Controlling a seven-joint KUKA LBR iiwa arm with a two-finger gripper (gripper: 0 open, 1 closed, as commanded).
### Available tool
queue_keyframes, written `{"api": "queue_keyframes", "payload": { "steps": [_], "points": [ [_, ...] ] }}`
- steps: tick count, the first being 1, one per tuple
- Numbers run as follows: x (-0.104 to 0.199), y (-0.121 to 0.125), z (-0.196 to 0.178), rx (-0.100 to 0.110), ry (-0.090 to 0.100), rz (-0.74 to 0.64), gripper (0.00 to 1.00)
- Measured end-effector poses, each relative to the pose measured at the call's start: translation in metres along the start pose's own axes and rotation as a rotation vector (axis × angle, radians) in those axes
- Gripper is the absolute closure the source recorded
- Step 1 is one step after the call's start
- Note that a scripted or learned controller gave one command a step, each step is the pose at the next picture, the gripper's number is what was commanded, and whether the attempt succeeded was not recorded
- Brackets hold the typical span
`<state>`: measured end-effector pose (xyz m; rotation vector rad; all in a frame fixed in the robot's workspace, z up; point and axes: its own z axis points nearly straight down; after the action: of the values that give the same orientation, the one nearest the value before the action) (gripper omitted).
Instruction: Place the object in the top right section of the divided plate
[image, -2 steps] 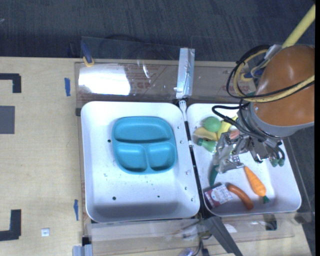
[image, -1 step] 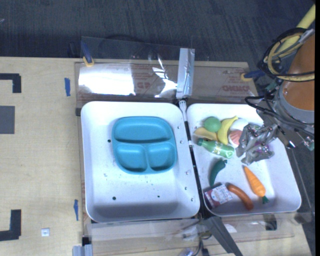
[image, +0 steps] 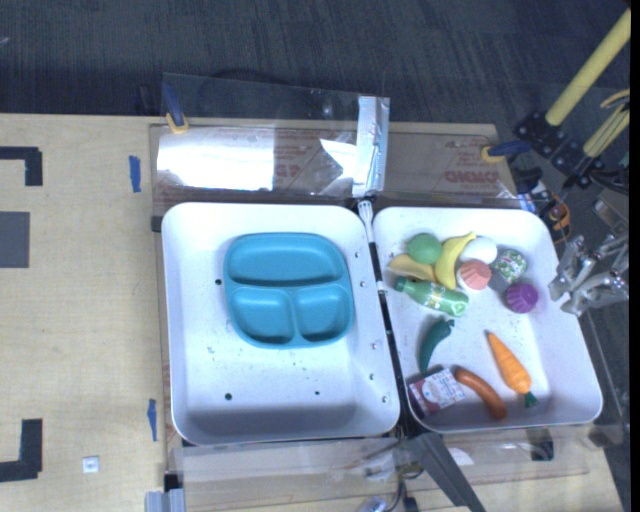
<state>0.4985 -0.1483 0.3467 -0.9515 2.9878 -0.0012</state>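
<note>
Camera view: my end effector parked at right rim of right bin, off toys; spread or pressed together, can't tell. Plate sits in left bin, all sections bare. Toys piled in right bin: banana, carrot, sausage, purple ball, green bottle. No object picked yet. Best bet, my call: take loner like carrot, grip across its width, lift clear over divider, drop into plate's top right section.

divided plate in left bin, toys in right bin
</note>
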Motion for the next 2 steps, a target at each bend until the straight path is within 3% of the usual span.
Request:
{"api": "queue_keyframes", "payload": {
  "steps": [1,2],
  "points": [
    [0.036,-0.049,0.035,-0.005,0.004,-0.037,1.00],
    [0.051,-0.058,-0.091,0.005,-0.002,-0.057,1.00]
  ]
}}
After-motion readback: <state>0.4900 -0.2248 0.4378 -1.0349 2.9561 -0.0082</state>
